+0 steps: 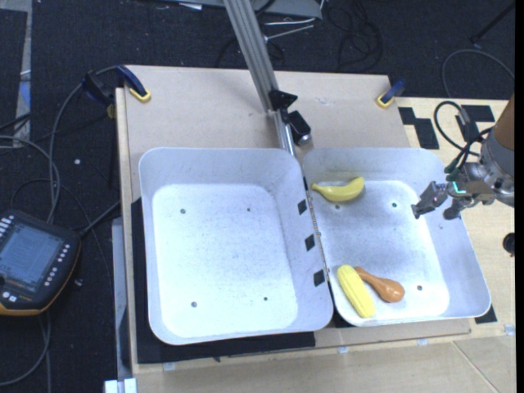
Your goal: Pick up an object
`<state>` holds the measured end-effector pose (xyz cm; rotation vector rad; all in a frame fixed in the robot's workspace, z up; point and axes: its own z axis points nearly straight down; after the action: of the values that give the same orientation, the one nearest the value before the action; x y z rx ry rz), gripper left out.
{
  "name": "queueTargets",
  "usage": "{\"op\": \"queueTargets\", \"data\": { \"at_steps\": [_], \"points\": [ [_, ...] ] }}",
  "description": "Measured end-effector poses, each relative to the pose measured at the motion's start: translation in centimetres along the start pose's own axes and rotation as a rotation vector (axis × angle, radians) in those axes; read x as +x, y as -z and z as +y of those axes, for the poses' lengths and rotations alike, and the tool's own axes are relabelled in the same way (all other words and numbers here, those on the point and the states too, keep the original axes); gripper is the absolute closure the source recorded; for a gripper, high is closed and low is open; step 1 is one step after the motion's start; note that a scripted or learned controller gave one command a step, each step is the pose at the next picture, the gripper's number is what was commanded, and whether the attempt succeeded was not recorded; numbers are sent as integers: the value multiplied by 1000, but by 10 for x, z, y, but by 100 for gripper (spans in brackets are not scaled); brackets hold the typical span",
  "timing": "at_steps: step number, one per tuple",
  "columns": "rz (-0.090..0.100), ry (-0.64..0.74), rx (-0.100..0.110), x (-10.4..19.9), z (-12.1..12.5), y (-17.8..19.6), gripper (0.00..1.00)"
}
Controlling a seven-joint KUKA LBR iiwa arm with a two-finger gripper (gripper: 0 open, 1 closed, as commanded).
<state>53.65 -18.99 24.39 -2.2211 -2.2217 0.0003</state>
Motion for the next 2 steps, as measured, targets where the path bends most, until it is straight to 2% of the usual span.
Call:
{"op": "queueTargets", "data": {
  "at_steps": [1, 2],
  "points": [
    [0, 0, 0, 0, 0, 0, 0],
    [1, 0, 3, 4, 2, -43, 0]
  ]
}}
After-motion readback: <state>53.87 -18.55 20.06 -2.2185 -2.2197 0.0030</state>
